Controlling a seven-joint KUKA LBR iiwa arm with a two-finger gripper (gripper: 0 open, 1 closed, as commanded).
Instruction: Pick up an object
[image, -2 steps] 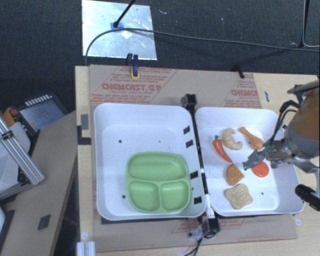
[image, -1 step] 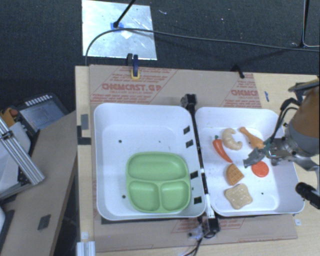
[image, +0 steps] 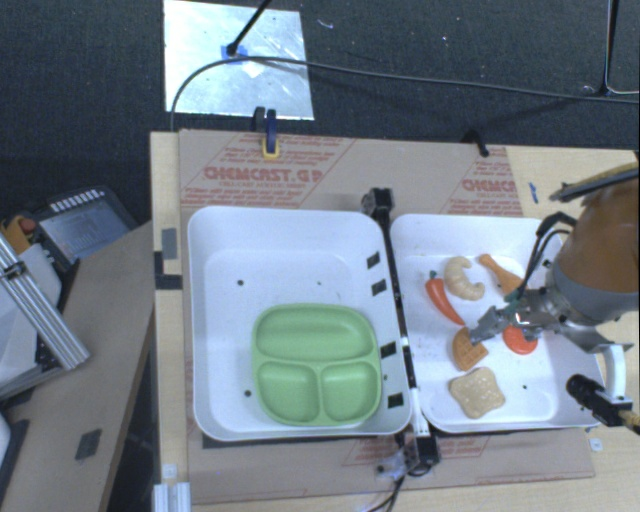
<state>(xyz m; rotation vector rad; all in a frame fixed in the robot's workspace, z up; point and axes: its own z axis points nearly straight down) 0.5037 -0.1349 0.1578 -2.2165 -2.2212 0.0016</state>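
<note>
Gripper (image: 487, 330) over brown toy (image: 466, 349), fingers' state unclear; crowded red tomato (image: 520, 341) and pepper (image: 443, 298) risk a miss.

Robotics test lab, by all visible evidence. Two white bins (image: 290, 225) seated side by side on printed cardboard sheeting (image: 262, 172) over a table (image: 160, 200). Dark carpet floor (image: 80, 90) with loose black cabling (image: 420, 82). Aluminium framing (image: 40, 310) and electronic equipment (image: 85, 225) at left. Plastic toy food (image: 470, 280) as handling samples.
</note>
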